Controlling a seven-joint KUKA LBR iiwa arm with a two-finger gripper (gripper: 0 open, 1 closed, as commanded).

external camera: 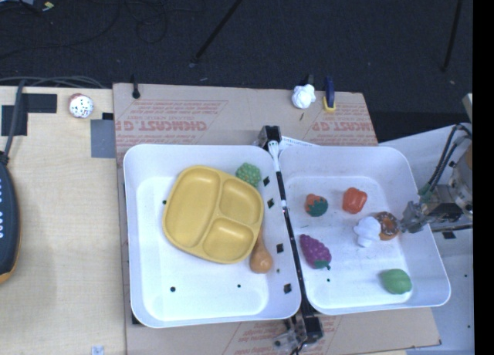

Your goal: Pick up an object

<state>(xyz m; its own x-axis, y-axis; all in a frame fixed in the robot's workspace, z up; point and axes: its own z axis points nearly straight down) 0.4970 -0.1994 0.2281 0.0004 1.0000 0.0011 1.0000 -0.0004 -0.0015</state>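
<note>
So the gripper (407, 219) is sitting low at the right edge of the right bin (340, 159), poking in over the rim, and its tip is right up against a small brownish-orange object (387, 226) lying in the bin. Honestly I can't tell if the jaws are apart or together, it's too small and blurry at that spot, and nothing clearly shows between them. Only the wrist end of the arm (451, 191) is visible, coming in roughly level from the right with cables looping above it. Just left of the brownish thing, touching or nearly so, is a white lumpy object (367, 231). Further toward the bin's middle there's a red pepper-looking piece (354, 200) and a red and green item (315, 205), a purple grape bunch (314, 250) near the left wall, and a green object (396, 281) in the front right corner. The left bin (154, 284) holds a yellow divided plate (212, 212), a green bumpy thing (248, 174) at its back edge and an orange pear shape (261, 259) at its front right.
</note>
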